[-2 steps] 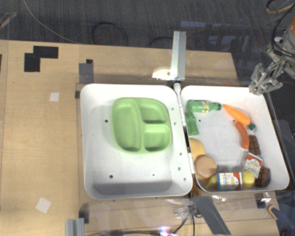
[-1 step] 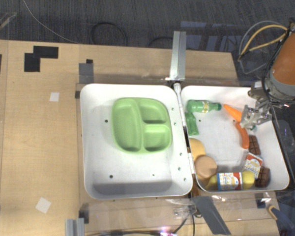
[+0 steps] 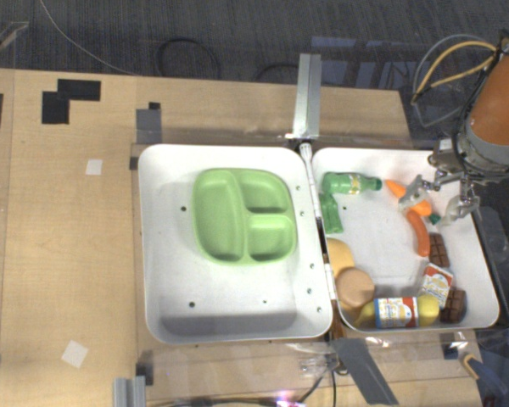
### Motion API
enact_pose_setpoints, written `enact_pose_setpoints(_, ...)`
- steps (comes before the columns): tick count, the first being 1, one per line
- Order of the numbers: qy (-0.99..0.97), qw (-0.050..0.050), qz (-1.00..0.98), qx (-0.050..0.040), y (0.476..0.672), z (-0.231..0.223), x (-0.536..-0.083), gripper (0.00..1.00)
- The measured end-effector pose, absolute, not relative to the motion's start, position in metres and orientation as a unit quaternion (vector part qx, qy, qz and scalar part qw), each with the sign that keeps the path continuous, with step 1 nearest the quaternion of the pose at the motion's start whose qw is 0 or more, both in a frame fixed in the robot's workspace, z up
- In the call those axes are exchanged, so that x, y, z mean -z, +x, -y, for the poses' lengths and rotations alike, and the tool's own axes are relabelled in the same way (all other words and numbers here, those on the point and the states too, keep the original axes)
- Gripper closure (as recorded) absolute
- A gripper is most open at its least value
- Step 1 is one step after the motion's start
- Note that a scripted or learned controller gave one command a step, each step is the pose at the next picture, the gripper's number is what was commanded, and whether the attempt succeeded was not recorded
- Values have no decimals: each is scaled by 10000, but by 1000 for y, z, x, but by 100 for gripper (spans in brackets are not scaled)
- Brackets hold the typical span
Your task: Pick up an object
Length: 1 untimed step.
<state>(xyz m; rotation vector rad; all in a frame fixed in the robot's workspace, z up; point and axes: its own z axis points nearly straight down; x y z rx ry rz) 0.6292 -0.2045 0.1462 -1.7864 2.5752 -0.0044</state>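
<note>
Starting in the left bin [image 3: 153,227]: green divided plate [image 3: 242,214], rigid and wide, awkward for two fingers except at its raised rim. Crossing into the right bin [image 3: 373,231]: green bottle [image 3: 349,182] lying on its side along the far wall, probably light and smooth, likely to roll if nudged. Moving nearer: round tan bun [image 3: 354,285], soft-looking, touching a yellow bottle [image 3: 396,312] laid flat against the near wall. Further right: small orange wedge [image 3: 395,189], then an orange sausage [image 3: 419,230] lying lengthwise on bare bin floor, just beside a brown chocolate bar [image 3: 439,249]. Judging the sausage the likeliest pick: light, slightly yielding, slick and round, so best pinched across its narrow middle rather than at a tapered end, avoiding the chocolate bar alongside. Ending at the gripper [image 3: 444,197]: hanging over the far right corner of the right bin, just above the sausage's upper end, fingers spread apart, pinching nothing visible.
</note>
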Motion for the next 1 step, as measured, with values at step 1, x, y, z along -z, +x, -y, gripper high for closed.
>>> enact_pose_setpoints(1, -6077, 51, -7942, 34, 628, 196, -89, 0)
